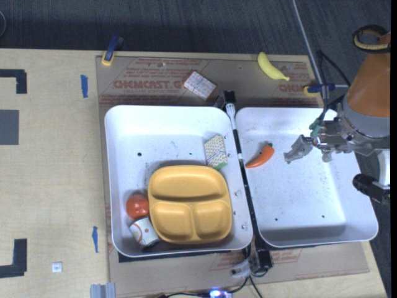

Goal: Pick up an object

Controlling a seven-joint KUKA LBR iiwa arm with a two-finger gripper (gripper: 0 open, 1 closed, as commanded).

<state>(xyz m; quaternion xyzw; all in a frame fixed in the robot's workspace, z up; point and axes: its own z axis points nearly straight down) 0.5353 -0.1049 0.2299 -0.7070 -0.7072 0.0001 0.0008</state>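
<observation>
Camera view has my gripper [296,151] hanging over the right bin [347,228], fingers spread with nothing between them. Closest grab looks like the toy chili pepper [260,156], lying on that bin's floor near the divider, just to the view-left of the fingertips. Its long axis runs diagonally, green stem end up-right, orange tip down-left.

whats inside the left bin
The left bin holds a yellow divided tray, a tomato, a small cup and a patterned packet. Whatever lies beneath the tray is covered.
</observation>
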